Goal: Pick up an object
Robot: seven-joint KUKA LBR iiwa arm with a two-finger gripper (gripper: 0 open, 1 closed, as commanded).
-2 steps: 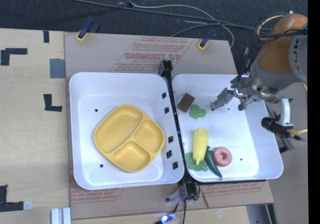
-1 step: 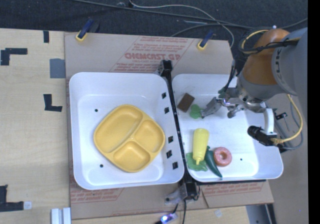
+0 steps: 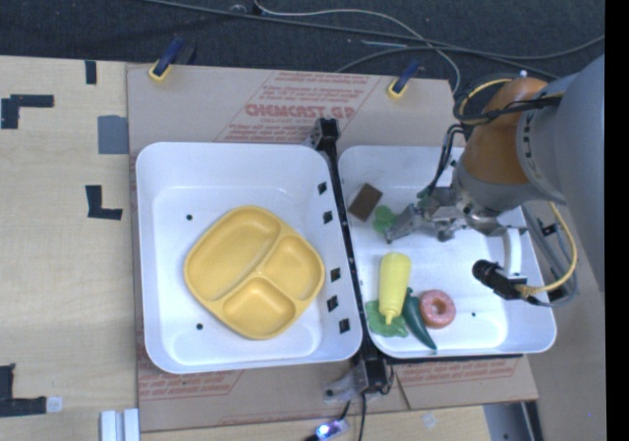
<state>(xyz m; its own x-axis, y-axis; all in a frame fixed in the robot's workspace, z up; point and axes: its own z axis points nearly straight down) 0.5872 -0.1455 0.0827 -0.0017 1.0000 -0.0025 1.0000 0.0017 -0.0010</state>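
Observation:
In the right bin (image 3: pixel 511 336) my gripper (image 3: pixel 405 224) reaches in from the right, low over the bin floor. Its tip sits against a small green object (image 3: pixel 382 218) near the bin's left wall. A brown block (image 3: pixel 365 199) lies just up-left of that green object. Below the gripper lies a yellow corn cob (image 3: pixel 394 284) with green leaves at its base. A pink-and-orange donut (image 3: pixel 436 308) and a dark green pepper (image 3: pixel 421 331) lie beside the cob toward the front of the bin.
The left bin (image 3: pixel 157 174) holds a yellow divided plate (image 3: pixel 255 271). A black divider (image 3: pixel 339 223) runs between the two bins. The arm's orange band (image 3: pixel 496 139) and cables hang over the right bin's far right side.

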